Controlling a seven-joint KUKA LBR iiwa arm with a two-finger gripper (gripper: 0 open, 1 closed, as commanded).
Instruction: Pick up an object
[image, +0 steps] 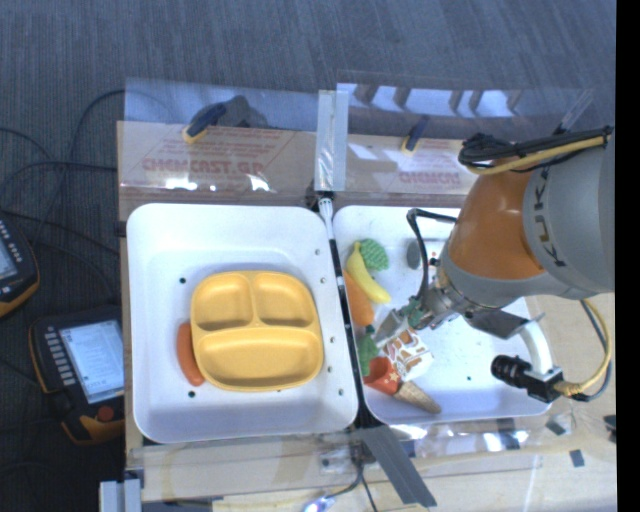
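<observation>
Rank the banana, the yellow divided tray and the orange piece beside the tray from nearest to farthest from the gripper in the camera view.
From the gripper:
1. Banana, right bin, up and left of it.
2. Yellow divided tray, middle of the left bin.
3. Orange piece, at the tray's far left edge.

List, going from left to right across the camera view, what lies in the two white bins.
Orange-red piece tucked beside the tray → yellow divided tray → banana → white patterned packet → the arm's gripper above the right bin.
</observation>
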